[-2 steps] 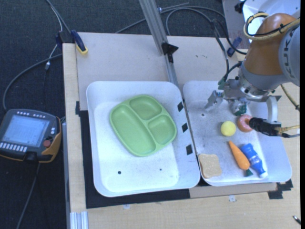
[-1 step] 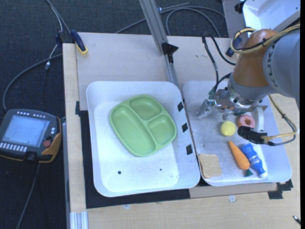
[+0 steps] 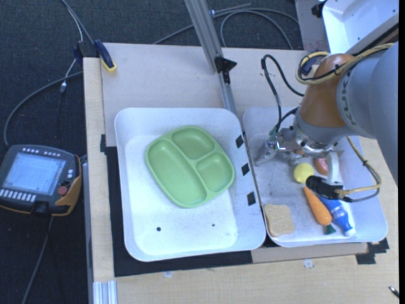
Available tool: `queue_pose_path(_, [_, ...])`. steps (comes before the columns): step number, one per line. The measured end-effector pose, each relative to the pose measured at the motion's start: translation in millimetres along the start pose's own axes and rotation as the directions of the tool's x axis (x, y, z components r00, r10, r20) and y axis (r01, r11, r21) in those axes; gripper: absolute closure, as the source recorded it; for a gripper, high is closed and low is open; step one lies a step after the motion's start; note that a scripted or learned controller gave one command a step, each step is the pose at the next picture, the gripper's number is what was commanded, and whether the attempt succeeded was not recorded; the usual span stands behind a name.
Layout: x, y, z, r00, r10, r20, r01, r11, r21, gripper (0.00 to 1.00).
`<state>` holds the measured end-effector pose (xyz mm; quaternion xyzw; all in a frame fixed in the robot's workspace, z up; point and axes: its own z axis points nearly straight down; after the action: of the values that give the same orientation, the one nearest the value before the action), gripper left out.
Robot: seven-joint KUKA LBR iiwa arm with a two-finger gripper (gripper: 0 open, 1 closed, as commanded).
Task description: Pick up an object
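- Left bin (image 3: 190, 228): I see a green divided plate (image 3: 190, 166) lying flat in it, tilted a bit on the diagonal.
- Right bin (image 3: 278, 183): a tan square slice (image 3: 279, 219) lies at the near left corner, well apart from the gripper.
- Gripper (image 3: 273, 147) is low over the far left part of the right bin; nothing visible in its grasp. I can't tell whether it is open or closed.
- Yellow ball (image 3: 304, 171) lies just right of the gripper and nearer the front, close to it but apart.
- Orange carrot (image 3: 316, 208) lies in front of the ball, on a slant.
- Pink piece (image 3: 323, 165) is just right of the ball.
- Blue-and-white tube (image 3: 340, 219) lies beside the carrot, on its right.
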<state>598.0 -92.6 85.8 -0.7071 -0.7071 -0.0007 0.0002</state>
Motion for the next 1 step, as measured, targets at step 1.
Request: queue_pose_path(1, [-1.2, 1.1, -12.7, 1.0, 0.001, 0.003, -0.001, 1.0, -0.004, 1.0])
